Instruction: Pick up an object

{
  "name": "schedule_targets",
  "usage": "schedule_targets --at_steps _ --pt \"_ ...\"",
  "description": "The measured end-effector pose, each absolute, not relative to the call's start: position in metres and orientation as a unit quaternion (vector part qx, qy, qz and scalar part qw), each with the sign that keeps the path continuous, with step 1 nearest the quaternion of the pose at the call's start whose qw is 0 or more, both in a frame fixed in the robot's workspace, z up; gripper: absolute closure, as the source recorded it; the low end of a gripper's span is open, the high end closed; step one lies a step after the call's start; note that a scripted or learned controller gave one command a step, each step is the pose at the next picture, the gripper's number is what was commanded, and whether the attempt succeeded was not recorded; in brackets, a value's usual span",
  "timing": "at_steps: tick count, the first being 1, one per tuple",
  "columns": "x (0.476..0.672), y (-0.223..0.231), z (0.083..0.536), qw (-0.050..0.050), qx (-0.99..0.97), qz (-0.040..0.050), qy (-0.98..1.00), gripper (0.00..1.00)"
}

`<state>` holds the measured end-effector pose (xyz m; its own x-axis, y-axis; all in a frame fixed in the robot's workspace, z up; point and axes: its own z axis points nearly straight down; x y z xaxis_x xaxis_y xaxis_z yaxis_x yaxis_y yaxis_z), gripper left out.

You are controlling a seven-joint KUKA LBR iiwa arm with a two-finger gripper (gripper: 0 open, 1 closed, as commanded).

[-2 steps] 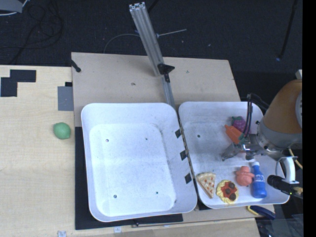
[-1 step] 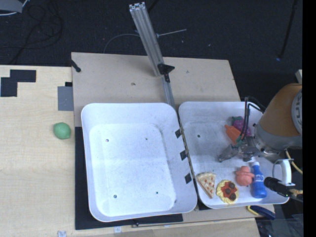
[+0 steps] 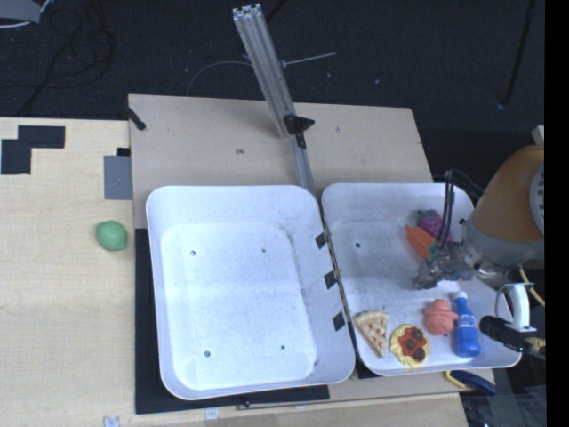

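Hand (image 3: 427, 278): low in the right bin (image 3: 382, 212); you cannot tell its state.
Risk: it may slip off the orange carrot (image 3: 416, 237), crowded by the purple toy (image 3: 430, 221).

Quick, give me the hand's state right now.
Hand: low in the right bin, beside the orange carrot-like toy; whether it is open or closed cannot be told, and no object is seen in its grasp.
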<state>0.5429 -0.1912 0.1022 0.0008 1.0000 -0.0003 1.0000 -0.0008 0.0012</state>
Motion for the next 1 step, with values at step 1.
schedule_targets --at_steps 1 --pt "0.5423 -0.185 0.1623 0.002 0.707 0.0012 0.707 1.0"
